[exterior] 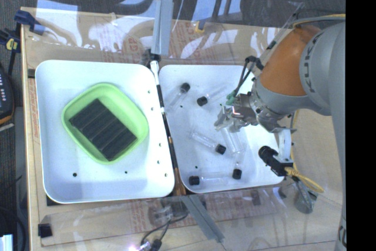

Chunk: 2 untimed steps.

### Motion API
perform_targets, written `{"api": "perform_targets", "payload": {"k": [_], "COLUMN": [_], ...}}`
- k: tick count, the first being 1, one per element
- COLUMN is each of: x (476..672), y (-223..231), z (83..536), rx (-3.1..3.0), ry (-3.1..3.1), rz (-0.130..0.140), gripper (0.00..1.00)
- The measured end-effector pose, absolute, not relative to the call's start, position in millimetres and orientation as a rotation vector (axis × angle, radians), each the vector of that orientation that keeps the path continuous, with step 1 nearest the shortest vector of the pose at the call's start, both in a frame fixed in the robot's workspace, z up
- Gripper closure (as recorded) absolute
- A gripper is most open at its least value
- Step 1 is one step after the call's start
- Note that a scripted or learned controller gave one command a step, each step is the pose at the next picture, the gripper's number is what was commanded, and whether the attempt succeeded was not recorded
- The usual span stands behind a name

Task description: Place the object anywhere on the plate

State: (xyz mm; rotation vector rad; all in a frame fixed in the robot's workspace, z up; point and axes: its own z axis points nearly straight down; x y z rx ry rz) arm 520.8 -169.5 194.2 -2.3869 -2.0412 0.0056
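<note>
The arm (305, 70) is reaching in from the right and is hanging over the right bin (176, 82), its orange band sitting above that bin's far right corner. The gripper (228, 116) is hovering over the middle of the right bin, toward its right edge. Finger state: cannot tell, since the wrist is blocking the tips from this angle.

Several clear tubes with black caps are lying scattered on the right bin's floor. One tube (177, 96) is lying near the far left corner, cap pointing toward the far edge. A second black cap (202, 101) is sitting just left of the gripper, apart from it. A third tube (210, 143) is lying in the middle of the bin, just near-side of the gripper, its cap at the right end. A fourth tube (208, 178) is lying along the near edge, and a fifth (236, 165) is sitting near the near right corner.

In the left bin (47, 126), the green plate (132, 106) is resting around the centre, and a dark ribbed slab (103, 129) is lying flat on it.
</note>
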Motion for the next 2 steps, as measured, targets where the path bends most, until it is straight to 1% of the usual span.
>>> {"api": "perform_targets", "payload": {"k": [1,2], "x": [508.4,510.9], "y": [-99,-36], "z": [209,213], "rx": [-2.23,-2.091], "ry": [-2.205,-2.335], "rz": [0.005,0.007], "gripper": [1.0,1.0]}}
